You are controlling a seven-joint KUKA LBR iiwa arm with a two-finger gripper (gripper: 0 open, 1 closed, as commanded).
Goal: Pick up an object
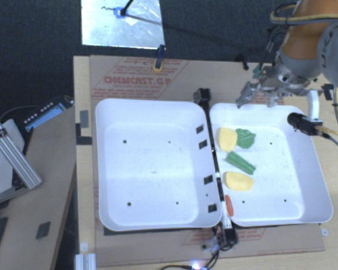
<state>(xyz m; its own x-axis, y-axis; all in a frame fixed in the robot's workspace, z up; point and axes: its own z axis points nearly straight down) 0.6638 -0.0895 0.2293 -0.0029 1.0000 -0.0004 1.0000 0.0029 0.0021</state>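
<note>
I've got the end effector (258, 96) parked over the right bin (310, 167) rim at 12 o'clock, fingers apart, nothing in them. Approach step. Yellow piece (227, 139) sits toward 7 o'clock; next I'd drop down and centre on it.

The grey KUKA arm with its orange band (318, 10) reaches in from the right, its two-finger gripper (258, 96) poised above the far rim of the right shallow white bin (304, 207), holding nothing.

right bin (304, 167): five items near left wall | gripper (259, 94) behind it
</note>
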